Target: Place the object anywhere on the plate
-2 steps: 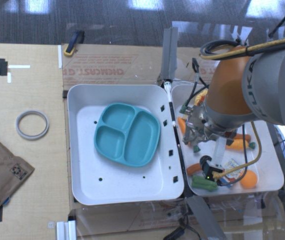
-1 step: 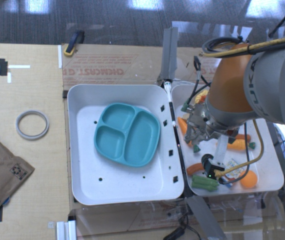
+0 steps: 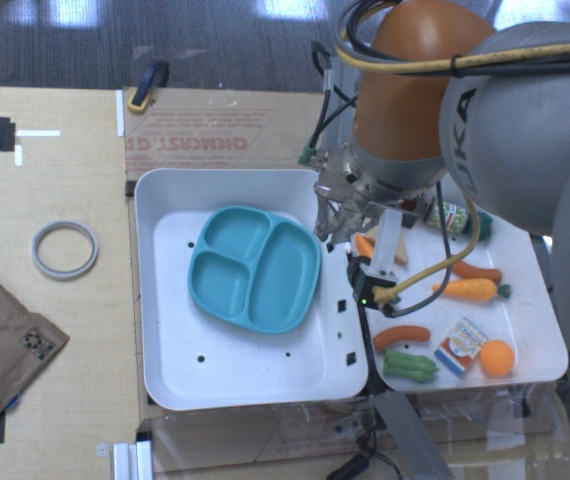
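Toy food waits in the right bin while the plate sits bare

Plate (image 3: 255, 268), blue with 3 compartments, lies flat in the left bin (image 3: 165, 368), nothing on it. The gripper (image 3: 340, 223) hangs over the divide between the 2 bins, just past the plate's right rim, under the arm's (image 3: 415, 78) orange band. From this angle I cannot tell how it stands or whether it has hold of anything; nothing is visibly caught in it.

The likely objects lie in the right bin (image 3: 540, 353): a carrot (image 3: 470, 289), a sausage (image 3: 401, 336), a green pea pod (image 3: 409, 367), a small carton (image 3: 461, 348), an orange ball (image 3: 496, 358), a bottle (image 3: 455, 216) near the back wall, and a small orange piece (image 3: 365, 245) close beside the gripper. Which 1 is meant, the task does not say.

All look like light plastic toys: stiff, smooth and probably slippery, not fragile. The long ones, carrot and sausage, are best taken across the middle of their narrow width, where the sides run nearly parallel. The ball would tend to roll or squirt out, so it needs a centred pinch. The carton offers 2 flat faces and looks the easiest hold. The pea pod and sausage lie almost touching, so a pinch there risks nudging the neighbour.
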`<state>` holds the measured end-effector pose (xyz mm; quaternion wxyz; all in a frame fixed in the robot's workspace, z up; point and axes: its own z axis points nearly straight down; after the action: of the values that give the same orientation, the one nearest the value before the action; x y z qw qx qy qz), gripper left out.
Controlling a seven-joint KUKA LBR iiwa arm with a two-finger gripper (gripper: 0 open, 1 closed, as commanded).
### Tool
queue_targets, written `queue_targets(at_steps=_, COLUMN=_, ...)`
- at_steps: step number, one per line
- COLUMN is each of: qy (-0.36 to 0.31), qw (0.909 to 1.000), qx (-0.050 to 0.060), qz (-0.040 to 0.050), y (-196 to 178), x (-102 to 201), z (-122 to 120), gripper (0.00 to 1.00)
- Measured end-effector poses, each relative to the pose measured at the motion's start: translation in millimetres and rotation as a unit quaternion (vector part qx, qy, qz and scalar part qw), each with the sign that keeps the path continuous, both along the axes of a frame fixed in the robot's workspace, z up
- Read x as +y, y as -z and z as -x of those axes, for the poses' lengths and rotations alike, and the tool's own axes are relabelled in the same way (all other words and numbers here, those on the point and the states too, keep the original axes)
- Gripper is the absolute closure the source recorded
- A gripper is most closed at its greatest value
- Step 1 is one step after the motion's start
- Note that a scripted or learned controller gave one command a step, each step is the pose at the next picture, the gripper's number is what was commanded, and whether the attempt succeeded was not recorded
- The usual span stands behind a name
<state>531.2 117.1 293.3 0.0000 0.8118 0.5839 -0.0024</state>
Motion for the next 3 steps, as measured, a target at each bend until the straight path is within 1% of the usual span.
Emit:
queue_targets(at_steps=1, qy=-0.109, qw=0.9941, qx=0.001, qz=-0.0006, y=21, x=-79, z=-5, gripper=1.00)
queue_targets(at_steps=2, qy=-0.112, qw=0.9937, qx=0.001, qz=-0.0008, y=101, x=-77, z=-58, gripper=1.00)
queue_targets(at_steps=3, qy=-0.080, qw=0.9968, qx=0.000, qz=-0.0013, y=103, x=-136, z=30, gripper=1.00)
